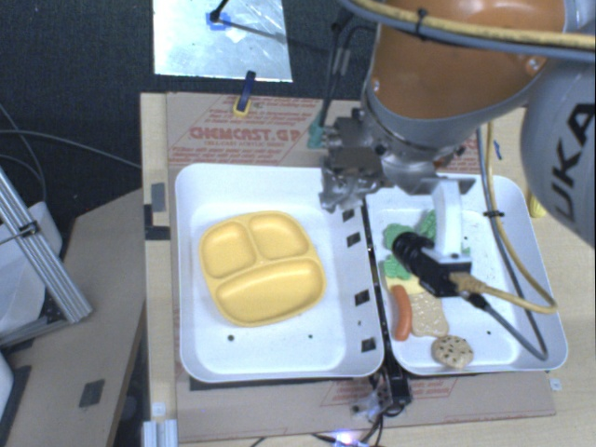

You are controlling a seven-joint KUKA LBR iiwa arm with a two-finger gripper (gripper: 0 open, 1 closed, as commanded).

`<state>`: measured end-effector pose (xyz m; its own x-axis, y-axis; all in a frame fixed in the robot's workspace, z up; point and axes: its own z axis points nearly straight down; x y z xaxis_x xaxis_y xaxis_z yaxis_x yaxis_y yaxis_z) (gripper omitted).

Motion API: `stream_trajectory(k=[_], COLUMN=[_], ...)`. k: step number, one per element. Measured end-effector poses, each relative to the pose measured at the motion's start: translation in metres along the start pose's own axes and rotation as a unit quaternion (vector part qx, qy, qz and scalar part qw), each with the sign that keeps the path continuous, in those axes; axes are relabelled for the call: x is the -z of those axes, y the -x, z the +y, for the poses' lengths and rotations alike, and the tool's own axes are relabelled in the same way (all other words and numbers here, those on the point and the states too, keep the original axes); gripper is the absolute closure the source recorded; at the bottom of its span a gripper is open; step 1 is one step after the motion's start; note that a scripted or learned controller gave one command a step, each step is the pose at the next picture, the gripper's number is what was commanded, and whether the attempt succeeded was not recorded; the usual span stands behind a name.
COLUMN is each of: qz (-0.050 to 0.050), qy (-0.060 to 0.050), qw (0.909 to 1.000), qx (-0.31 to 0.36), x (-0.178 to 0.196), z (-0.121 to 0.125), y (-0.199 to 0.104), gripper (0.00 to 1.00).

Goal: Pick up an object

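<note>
My gripper (339, 190) hangs over the far end of the divider between the two bins, under the big orange and grey wrist. The right bin (526, 250) holds green pieces (402, 235), an orange sausage-shaped piece (402, 312), a pale cracker (429, 316) and a chocolate-chip cookie (452, 350). All of these lie nearer to the camera than the gripper and to its right. Nothing is seen in the gripper. The arm hides part of the right bin's far side.
A yellow divided plate (261, 266) lies in the middle of the left bin (191, 343). A cardboard sheet (242, 133) sits under both bins. A shiny metal sheet (222, 24) lies behind them, and a metal frame (33, 250) stands at the left.
</note>
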<state>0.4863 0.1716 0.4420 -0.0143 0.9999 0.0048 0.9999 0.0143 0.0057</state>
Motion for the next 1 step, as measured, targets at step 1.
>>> stream_trajectory(k=[1], qz=[-0.002], qy=[-0.001], qw=[1.0], qx=[-0.002], x=[0.0091], z=[0.0009], y=[0.0058], gripper=[1.0])
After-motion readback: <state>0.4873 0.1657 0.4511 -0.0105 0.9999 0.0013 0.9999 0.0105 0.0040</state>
